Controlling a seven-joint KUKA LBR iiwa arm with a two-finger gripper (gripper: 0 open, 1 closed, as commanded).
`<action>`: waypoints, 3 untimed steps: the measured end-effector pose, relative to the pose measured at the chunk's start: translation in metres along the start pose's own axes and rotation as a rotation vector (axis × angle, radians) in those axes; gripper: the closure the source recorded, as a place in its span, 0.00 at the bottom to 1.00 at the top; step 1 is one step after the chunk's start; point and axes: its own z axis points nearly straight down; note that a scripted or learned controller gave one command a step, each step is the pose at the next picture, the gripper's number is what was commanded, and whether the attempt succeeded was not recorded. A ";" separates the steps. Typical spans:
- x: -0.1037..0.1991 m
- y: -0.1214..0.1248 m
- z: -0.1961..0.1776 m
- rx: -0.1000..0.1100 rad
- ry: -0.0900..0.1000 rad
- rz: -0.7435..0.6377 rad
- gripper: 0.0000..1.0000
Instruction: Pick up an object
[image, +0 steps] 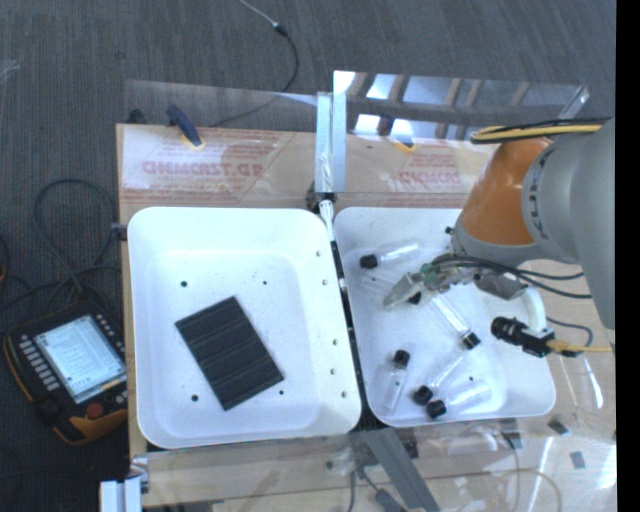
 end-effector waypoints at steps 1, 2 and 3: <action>-0.001 0.001 -0.011 -0.003 -0.002 0.001 1.00; -0.001 0.001 -0.010 -0.002 -0.001 0.001 0.00; -0.002 -0.030 -0.001 -0.001 -0.001 -0.024 0.00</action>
